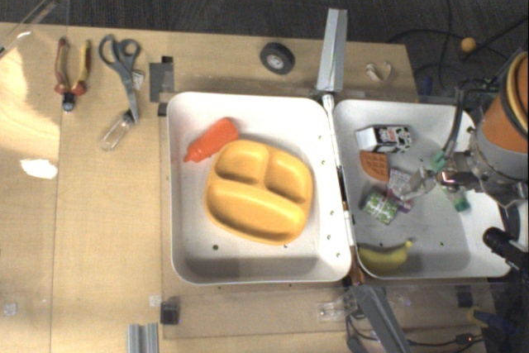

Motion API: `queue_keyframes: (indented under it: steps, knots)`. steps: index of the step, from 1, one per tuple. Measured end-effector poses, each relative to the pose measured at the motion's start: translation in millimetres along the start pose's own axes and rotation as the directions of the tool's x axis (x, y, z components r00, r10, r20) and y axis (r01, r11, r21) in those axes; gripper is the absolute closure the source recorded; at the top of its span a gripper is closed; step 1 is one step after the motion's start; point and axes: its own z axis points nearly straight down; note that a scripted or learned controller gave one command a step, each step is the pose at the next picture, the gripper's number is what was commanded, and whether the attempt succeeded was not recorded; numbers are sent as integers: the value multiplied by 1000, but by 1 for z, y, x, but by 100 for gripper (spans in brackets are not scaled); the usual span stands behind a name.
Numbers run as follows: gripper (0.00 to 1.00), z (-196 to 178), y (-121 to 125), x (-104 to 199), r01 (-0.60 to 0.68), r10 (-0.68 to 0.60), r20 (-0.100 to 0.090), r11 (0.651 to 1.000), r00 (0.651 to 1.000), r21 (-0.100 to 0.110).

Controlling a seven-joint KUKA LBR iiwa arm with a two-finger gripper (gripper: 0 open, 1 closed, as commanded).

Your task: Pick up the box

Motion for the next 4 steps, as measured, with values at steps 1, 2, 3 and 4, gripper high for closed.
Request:
queue_keyframes:
  steps: [1,2,3,4]
  knots:
    - [0,108,51,2,175,-175,3,985,985,-10]
    - [100,95,55,1,176,-176,9,984,984,-20]
    - [0,95,55,1,176,-176,9,984,984,-19]
    - [0,126,51,27,141,-141,4,990,990,-10]
